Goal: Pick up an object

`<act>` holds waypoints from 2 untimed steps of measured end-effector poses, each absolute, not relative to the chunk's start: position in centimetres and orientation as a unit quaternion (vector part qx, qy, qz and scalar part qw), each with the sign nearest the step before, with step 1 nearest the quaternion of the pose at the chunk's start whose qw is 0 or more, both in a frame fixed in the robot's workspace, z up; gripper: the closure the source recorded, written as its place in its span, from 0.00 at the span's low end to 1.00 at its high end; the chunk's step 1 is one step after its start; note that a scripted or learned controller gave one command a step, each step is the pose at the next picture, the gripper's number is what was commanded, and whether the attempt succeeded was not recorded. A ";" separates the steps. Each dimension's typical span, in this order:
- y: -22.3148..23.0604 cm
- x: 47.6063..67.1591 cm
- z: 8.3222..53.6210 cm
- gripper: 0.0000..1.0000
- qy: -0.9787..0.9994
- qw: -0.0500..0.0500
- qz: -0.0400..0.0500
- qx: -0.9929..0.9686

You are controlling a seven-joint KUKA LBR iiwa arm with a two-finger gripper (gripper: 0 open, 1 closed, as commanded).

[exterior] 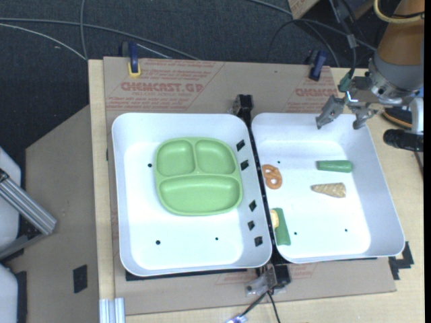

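Objects for picking lie in the right white plastic bin (pixel 377 200): a green cylindrical piece (pixel 335 167) toward the far right, a tan cone-shaped piece (pixel 329 190) just near of it, a small brown pretzel-shaped piece (pixel 273 175) by the left wall, and a green-and-yellow stick (pixel 279 225) along that same wall, nearer to us. All four sit apart from one another.

We note the claw (pixel 347 114) above the far edge of the right bin, its two fingers spread wide with nothing between them. The grey arm with orange band (pixel 403 39) reaches in from the right.

The left white bin (pixel 135 241) carries a light green divided plate (pixel 198 176), well apart from the claw. Both bins rest on the brown board of the counter (pixel 195 83).

Our judgement: the step in hand is the approach. The green cylinder looks the closest candidate, lying just near of the claw with clear floor around it. We would bring the claw near, straddle the cylinder across its short axis, and descend fully before closing. The two pieces hugging the left wall look awkward, since a finger may strike the wall.
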State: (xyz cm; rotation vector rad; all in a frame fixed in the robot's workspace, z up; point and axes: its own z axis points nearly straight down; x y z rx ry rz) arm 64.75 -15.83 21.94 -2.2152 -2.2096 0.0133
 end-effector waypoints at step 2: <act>-15.2 64.7 16.6 0.00 -0.707 0.003 0.002 -0.707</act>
